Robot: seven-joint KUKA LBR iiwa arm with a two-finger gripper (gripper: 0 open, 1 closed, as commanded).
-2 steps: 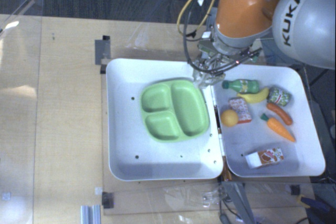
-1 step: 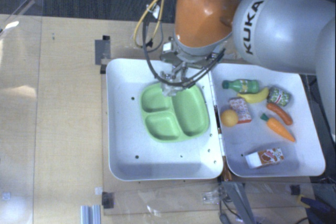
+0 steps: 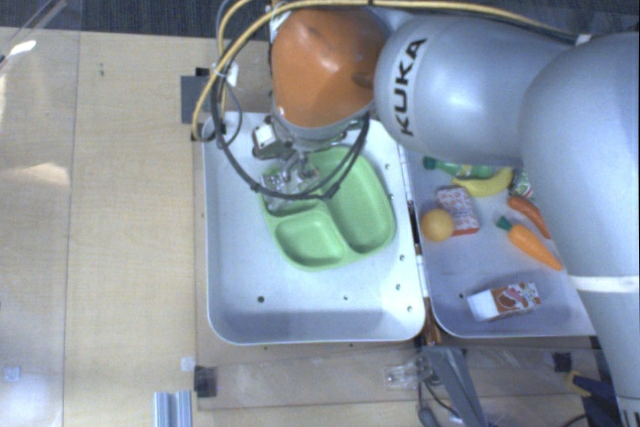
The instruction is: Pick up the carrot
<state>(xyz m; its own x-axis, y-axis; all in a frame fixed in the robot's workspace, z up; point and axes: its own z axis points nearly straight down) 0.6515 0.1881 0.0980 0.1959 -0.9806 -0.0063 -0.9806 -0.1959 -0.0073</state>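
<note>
Two orange carrots lie in the right bin (image 3: 520, 327), close to its right side under the arm: one (image 3: 532, 248) with a green top pointing left, the other (image 3: 528, 212) just above it. My gripper (image 3: 285, 177) hangs below the orange wrist band over the left bin (image 3: 300, 320), above the upper left compartment of a green divided tray (image 3: 340, 220). It is far to the left of both carrots, and I see nothing held in it. The big grey arm covers part of the right bin.
Also in the right bin are a yellow banana (image 3: 482, 181), a yellow round fruit (image 3: 436, 225), a small red-and-white packet (image 3: 460, 208) and a white carton (image 3: 506, 300) near the front. Cables loop around the wrist above the left bin.
</note>
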